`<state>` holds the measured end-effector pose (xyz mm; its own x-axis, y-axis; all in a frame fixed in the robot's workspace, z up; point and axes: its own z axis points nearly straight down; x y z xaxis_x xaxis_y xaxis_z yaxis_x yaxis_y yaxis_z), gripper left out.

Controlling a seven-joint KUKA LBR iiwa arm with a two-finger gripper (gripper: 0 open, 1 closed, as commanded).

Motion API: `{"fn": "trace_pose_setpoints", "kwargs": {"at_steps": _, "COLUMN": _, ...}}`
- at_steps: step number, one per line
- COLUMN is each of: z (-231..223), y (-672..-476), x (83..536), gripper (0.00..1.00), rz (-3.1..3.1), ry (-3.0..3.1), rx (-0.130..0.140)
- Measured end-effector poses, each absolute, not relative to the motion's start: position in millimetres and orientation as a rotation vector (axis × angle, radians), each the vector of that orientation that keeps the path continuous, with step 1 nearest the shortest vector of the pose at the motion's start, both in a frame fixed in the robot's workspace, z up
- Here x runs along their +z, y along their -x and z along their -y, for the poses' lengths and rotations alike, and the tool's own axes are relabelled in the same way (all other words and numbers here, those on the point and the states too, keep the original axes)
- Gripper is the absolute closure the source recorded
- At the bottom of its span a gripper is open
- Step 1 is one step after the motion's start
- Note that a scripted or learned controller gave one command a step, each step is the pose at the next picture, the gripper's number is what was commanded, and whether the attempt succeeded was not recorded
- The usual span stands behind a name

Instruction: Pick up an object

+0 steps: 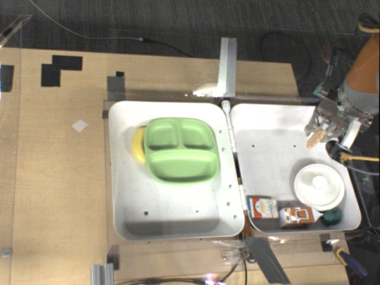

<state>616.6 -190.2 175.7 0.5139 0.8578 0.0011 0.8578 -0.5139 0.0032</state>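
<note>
Overhead slanted view of bench w/ two white bins side by side. Left bin (127, 212), centre-left of frame: a green divided plate (180, 149) w/ three compartments lies in its upper half; a yellow object (138, 145) shows just past the plate's left edge, partly covered by it.

Right bin (267, 129), centre-right of frame: a white round bowl (319, 186) sits toward the lower right; along the bottom wall, L to R, a small red-and-white carton (263, 207), a brown-and-white carton (297, 217) lying on its side, and a dark green object (332, 217) at the lower right corner, just below the bowl.

Arm enters at upper right of frame, orange band visible; gripper (320, 132) sits over the right bin's upper right edge. A tan tip shows at its lower end. Claw state: cannot tell; nothing seen held. All candidate objects rest in the bins, apart from the gripper.
</note>
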Motion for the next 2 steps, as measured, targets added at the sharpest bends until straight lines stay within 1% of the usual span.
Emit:
{"fn": "trace_pose_setpoints", "kwargs": {"at_steps": 1, "z": 188, "y": -556.1, "x": 221, "gripper": 1.00, "rz": -1.656, "ry": -2.667, "rx": 0.004}}
{"fn": "trace_pose_setpoints", "kwargs": {"at_steps": 2, "z": 191, "y": -505.5, "x": 199, "gripper": 1.00, "rz": -1.682, "ry": -2.651, "rx": 0.002}}
